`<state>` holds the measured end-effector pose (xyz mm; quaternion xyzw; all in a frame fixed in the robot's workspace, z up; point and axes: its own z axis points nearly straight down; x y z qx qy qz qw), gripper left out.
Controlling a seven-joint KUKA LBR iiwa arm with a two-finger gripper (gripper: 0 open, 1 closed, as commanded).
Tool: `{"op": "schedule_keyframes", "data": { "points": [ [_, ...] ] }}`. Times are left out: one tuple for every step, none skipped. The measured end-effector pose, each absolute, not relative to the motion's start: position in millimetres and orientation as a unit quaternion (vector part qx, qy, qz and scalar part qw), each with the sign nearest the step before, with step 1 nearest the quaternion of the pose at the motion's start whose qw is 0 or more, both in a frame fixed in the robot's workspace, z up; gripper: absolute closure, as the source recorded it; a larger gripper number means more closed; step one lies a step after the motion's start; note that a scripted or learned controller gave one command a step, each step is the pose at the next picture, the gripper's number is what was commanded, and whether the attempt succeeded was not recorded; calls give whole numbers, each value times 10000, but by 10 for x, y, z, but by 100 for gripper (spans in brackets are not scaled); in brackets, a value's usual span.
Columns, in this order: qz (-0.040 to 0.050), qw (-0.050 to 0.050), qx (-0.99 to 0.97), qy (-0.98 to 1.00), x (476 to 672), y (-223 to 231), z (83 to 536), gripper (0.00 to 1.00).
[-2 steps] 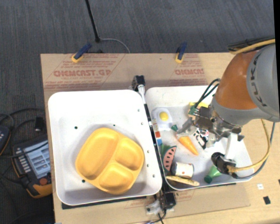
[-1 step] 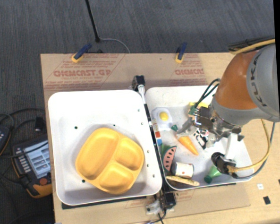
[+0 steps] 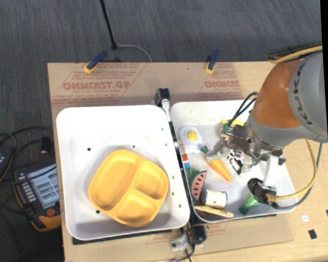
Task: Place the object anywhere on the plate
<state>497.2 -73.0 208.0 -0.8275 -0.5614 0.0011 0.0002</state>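
Observation:
A yellow plate (image 3: 128, 186) with three compartments lies in the left white bin (image 3: 75, 133). The right bin (image 3: 207, 111) holds several toy foods. An orange carrot (image 3: 220, 170) lies near its middle, and a fried egg (image 3: 191, 136) sits at the back left. My gripper (image 3: 236, 157) hangs low over the right bin, just right of the carrot's thick end. The wrist above hides its tips. I see nothing held in it.
A watermelon slice (image 3: 198, 182), a white and red cylinder (image 3: 215, 198) and a tan stick (image 3: 213, 210) crowd the right bin's front left. A green piece (image 3: 247, 205) lies at the front. The bins share a narrow divider (image 3: 176, 154). Cables trail off the bench to the left.

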Motion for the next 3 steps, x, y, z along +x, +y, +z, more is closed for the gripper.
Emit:
{"op": "schedule_keyframes", "data": {
  "points": [
    [11,2,-8275,-5614,4972,-730,2080,0],
    [11,2,-8275,-5614,4972,-730,2080,0],
    [11,2,-8275,-5614,4972,-730,2080,0]
  ]
}}
